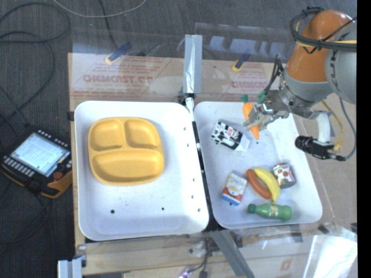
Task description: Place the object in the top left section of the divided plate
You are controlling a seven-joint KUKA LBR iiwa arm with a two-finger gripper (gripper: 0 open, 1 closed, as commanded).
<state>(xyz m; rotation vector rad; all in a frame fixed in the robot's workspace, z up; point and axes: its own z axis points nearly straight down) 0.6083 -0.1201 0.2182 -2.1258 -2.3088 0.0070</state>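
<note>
Fingers [255, 118] pinching the carrot [253, 122] over the right bin [307, 213]: lift clear, cross the divider, release low over the yellow plate [125, 150]'s top-left section.

Grey arm [342, 68] enters from upper right, orange band [316, 39] above the wrist, wrist angled down and to the left. End effector [255, 117] sits low at the arm's left end, pointing down-left. A carrot [250, 119] shows between its fingers [262, 116], which are closed on it. Black cables loop around the wrist housing.
</note>
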